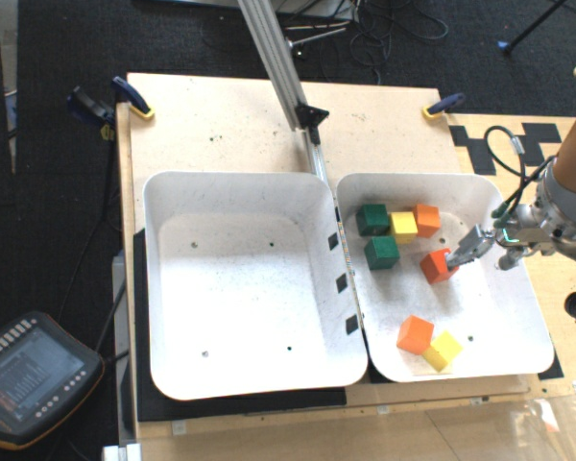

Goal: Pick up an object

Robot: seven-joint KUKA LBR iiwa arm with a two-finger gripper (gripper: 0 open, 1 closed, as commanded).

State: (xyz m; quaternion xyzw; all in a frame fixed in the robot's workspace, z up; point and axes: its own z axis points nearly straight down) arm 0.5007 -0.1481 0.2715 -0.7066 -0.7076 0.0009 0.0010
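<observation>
My gripper [458, 254] reaches into the right bin [518, 353] from the right, its tip against the upper right edge of a tilted red block [437, 266] in the middle of the bin. Whether the block is gripped cannot be told from this angle. Further back in the bin sit two green blocks [372, 219] [382, 252], a yellow block [404, 224] and an orange block [427, 219], close together. An orange block [415, 334] and a yellow block [443, 350] lie near the front wall.
The left bin [173, 353] stands beside the right one, sharing a middle wall [344, 267]. A slanted metal bar [269, 46] runs down to the bins' back edge. Clamps [132, 96] [443, 106] hold the board's far corners. A pendant [24, 377] lies at the lower left.
</observation>
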